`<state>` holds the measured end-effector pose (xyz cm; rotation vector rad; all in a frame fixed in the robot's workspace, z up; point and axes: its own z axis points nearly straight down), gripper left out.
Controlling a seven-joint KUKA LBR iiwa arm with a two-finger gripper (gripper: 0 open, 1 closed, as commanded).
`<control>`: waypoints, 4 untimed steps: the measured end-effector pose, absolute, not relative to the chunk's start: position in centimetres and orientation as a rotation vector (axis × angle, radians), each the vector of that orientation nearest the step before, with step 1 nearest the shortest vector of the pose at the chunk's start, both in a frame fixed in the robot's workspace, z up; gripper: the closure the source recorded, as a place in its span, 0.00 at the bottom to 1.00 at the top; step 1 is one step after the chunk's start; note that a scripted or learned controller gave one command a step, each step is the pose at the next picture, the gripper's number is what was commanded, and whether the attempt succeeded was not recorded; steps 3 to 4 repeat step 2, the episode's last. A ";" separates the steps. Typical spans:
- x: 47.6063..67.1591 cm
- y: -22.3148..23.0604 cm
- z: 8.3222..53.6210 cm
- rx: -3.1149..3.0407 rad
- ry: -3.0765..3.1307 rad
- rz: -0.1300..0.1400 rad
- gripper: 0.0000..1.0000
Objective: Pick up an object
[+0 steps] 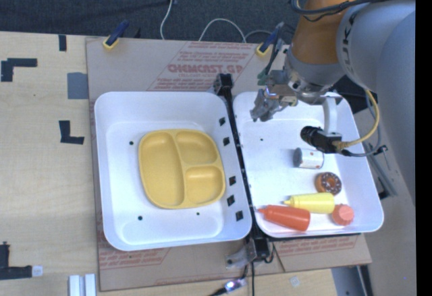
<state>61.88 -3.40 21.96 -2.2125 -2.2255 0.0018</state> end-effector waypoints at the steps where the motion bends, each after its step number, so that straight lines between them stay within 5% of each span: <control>1: 61.3 2.0 22.9 -2.212 -2.228 -0.002 1.00; 2: 59.8 7.5 23.7 -2.211 -2.228 0.000 1.00; 4: 59.8 7.5 23.7 -2.211 -2.228 0.000 1.00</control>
